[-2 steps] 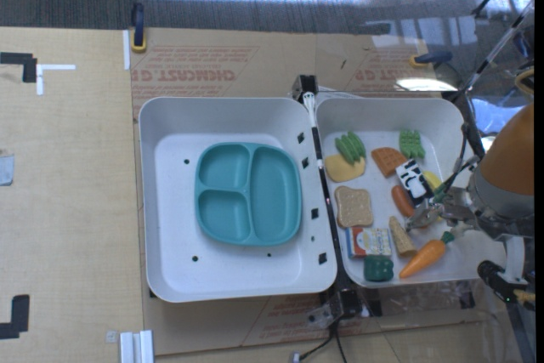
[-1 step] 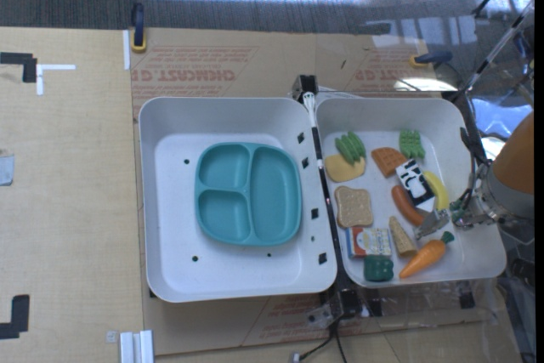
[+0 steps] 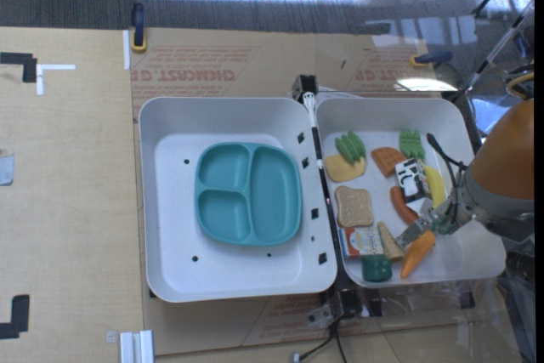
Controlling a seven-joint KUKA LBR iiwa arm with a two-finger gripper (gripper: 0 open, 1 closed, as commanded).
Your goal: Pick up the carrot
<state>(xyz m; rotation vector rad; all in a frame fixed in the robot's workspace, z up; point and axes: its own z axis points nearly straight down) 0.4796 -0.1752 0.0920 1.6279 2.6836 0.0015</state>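
Right bin [image 3: 476, 263], lower right of frame: holds a crowd of toy food. The carrot [image 3: 416, 253] lies near the bin's lower edge, tilted, thick end up and to the right, tip pointing down-left toward a dark green cup [image 3: 376, 269].

The gripper [image 3: 432, 225] comes in from the right edge under the arm's orange band [image 3: 514, 150], angled down-left so its tips sit right at the carrot's upper end. Whether it is spread or closed, and whether the carrot is between the tips, cannot be told here; the tips are small and blur into the clutter.

Neighbours are tight: a red sausage-like piece [image 3: 399, 204] just above, a wedge-shaped piece [image 3: 390, 241] and a slice of bread [image 3: 354, 206] to the left, a banana [image 3: 435, 184] above the gripper. Judgement: the low slanted approach from the right suits the carrot's open side, away from these pieces.

Left bin [image 3: 161, 183]: a teal divided plate [image 3: 249, 194] sits centred, nothing on it.

Carrot appears to rest on the bin floor, so the lift looks not yet made.
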